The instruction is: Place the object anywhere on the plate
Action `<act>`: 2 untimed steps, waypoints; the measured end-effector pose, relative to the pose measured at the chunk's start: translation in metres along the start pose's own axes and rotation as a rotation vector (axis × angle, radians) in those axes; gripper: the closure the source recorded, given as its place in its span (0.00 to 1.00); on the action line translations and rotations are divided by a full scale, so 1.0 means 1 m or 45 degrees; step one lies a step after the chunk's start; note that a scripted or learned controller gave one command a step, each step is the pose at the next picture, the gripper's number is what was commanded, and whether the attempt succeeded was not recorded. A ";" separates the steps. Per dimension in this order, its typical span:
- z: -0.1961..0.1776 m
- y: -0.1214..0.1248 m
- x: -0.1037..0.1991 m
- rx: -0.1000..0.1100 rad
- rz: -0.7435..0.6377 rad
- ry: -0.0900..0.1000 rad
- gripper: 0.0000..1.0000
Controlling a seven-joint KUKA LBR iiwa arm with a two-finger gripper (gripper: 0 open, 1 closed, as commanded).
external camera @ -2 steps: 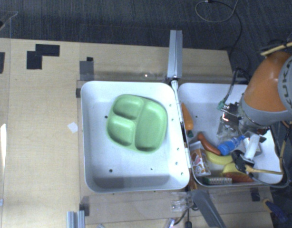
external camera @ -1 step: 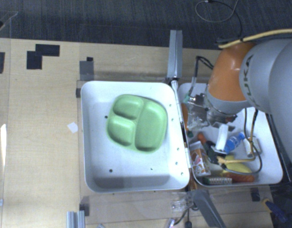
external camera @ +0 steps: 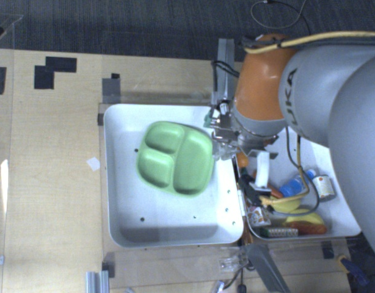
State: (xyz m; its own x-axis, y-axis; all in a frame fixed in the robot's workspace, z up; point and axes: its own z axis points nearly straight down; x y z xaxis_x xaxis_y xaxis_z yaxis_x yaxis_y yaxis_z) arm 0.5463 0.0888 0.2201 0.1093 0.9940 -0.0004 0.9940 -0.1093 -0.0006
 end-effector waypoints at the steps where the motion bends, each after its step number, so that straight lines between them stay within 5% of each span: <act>1: 0.092 -0.047 0.022 -0.005 0.372 0.005 1.00; 2: 0.096 -0.049 0.022 0.002 0.374 0.000 0.00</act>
